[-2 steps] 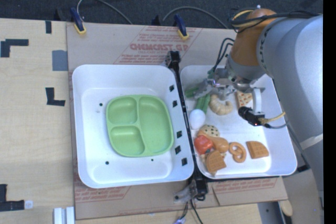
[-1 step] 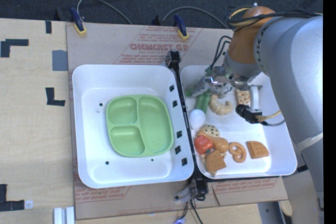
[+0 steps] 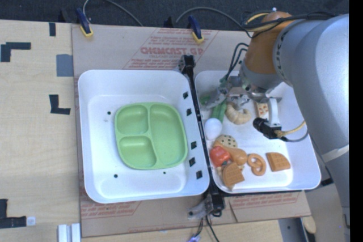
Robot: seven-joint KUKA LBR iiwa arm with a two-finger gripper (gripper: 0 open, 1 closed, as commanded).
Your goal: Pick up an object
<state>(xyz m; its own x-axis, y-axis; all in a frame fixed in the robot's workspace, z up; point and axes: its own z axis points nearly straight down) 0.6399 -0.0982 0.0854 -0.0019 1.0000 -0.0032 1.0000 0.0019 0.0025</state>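
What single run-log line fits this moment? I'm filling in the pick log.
arm: over right bin | gripper: low among toy food | grasp: cannot tell | left bin: green divided plate

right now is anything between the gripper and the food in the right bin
Nothing visible blocks it. The gripper is already down in the right bin, right at a pale pastry near the bin's far end. The egg, pretzel and other food lie nearer the camera, crowded together.
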